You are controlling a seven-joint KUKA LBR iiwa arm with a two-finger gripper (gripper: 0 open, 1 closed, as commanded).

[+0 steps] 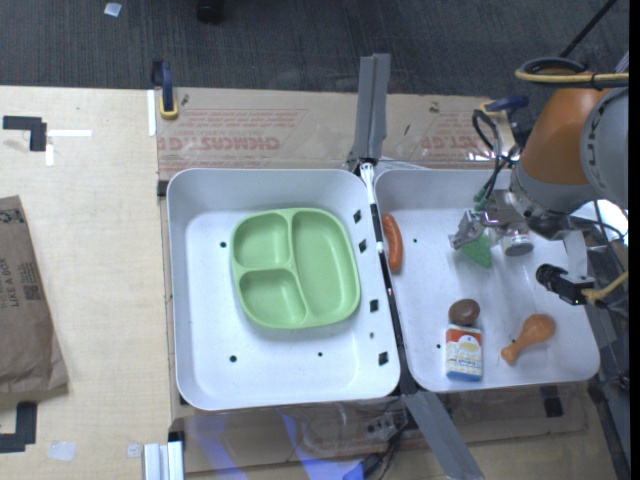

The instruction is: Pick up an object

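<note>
The right bin (430, 368) holds several small items. An orange-red sausage (392, 243) lies by its left wall. A small green piece (479, 252) sits in the upper middle, and my gripper (468, 232) hangs right over its upper edge, reaching in from the right. I cannot make out whether the green piece is in its grasp. Lower down are a brown round item (463, 312), a small white and orange carton (463, 354) and a tan drumstick (528, 337).
A green divided plate (295, 266) lies in the left bin (200, 368). A metal bar (372, 108) runs up from the divider between the bins. The arm's orange band (560, 133) and cables hang over the right bin's far right corner.
</note>
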